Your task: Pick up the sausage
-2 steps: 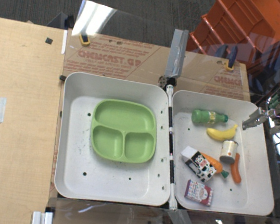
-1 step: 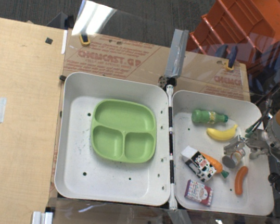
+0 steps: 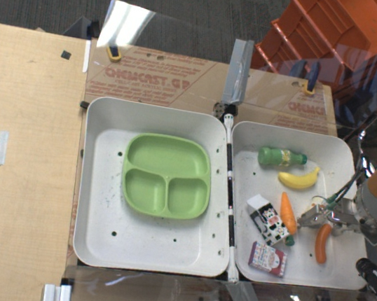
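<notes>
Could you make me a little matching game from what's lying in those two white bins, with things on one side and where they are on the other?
Things:
1. green plate
2. banana
3. sausage
4. green bottle

Places:
A. far end of the right bin
B. just below the gripper
C. left bin
D. directly in front of the bottle

Pairs: 1-C, 2-D, 3-B, 4-A

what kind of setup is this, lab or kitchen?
Likely a robot lab bench: two white bins side by side, toy food such as a sausage and banana, and the gripper reaching in.
</notes>
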You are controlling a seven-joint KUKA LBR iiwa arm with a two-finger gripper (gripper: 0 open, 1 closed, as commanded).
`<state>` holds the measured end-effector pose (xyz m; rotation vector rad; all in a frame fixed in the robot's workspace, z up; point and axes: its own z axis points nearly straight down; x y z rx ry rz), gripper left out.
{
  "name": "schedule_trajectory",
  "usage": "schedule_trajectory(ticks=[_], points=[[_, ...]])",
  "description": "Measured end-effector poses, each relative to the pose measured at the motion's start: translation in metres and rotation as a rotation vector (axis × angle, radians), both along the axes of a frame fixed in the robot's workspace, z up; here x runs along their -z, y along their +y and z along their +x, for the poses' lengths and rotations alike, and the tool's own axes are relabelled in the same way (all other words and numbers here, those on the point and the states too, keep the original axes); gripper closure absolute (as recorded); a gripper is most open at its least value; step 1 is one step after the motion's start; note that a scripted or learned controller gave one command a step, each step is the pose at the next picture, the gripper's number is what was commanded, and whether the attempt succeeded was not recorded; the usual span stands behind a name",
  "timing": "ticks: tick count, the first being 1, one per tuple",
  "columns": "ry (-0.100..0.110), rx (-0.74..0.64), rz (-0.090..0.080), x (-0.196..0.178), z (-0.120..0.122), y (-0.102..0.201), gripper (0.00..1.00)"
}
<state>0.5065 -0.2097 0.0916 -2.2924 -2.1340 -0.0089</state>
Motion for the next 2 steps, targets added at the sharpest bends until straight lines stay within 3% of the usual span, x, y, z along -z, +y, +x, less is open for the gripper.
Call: schedule_trajectory(ticks=[1, 2], points=[[-0.001, 0.004, -0.006, -0.009, 0.0, -0.003, 1.0], [-0.001, -0.076, -0.012, -0.123, 0.006, 0.054, 1.0]])
